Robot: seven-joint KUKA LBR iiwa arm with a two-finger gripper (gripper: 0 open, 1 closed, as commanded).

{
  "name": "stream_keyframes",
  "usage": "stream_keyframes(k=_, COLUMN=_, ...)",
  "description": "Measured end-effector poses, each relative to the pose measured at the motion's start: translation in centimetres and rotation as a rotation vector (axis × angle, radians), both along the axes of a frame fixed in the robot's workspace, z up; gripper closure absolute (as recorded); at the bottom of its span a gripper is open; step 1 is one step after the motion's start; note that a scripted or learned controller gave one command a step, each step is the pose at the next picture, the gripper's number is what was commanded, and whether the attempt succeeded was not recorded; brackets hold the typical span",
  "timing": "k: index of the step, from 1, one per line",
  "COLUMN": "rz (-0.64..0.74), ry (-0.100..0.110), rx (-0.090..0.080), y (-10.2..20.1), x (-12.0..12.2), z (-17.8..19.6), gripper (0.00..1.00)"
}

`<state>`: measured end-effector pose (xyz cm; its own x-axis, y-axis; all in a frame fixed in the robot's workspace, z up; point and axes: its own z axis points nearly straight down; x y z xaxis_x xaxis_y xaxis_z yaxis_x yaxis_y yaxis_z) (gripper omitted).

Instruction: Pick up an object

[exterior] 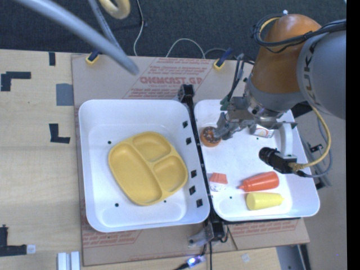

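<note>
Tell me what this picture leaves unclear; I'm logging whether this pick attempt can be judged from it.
- Gripper, camera view: the wrist and its cables cover it, so any hold on the small round brown object beside it cannot be judged.
- Right bin: its far wall and part of the floor lie under the arm.
- Small orange-and-white piece: too small to identify.

So the arm (292, 61) comes in over the right bin (298, 207), gripper (224, 129) down near its far left corner, just beside a small round brownish thing (210, 136). An orange piece (260, 180) and a yellow one (264, 200) lie near the front edge. The left bin (95, 151) has a yellow divided plate (147, 166).
</note>
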<state>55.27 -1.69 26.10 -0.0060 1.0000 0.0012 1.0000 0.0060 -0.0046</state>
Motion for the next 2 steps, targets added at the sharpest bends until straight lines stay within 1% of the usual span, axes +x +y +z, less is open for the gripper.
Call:
stream_keyframes(k=1, rz=-0.002, ry=-0.001, rx=-0.001, y=4.8, x=-0.3, z=-2.0, gripper=1.0)
stream_keyframes(k=2, rz=-0.001, ry=-0.001, rx=-0.001, y=9.1, x=-1.9, z=-2.5, gripper=1.0)
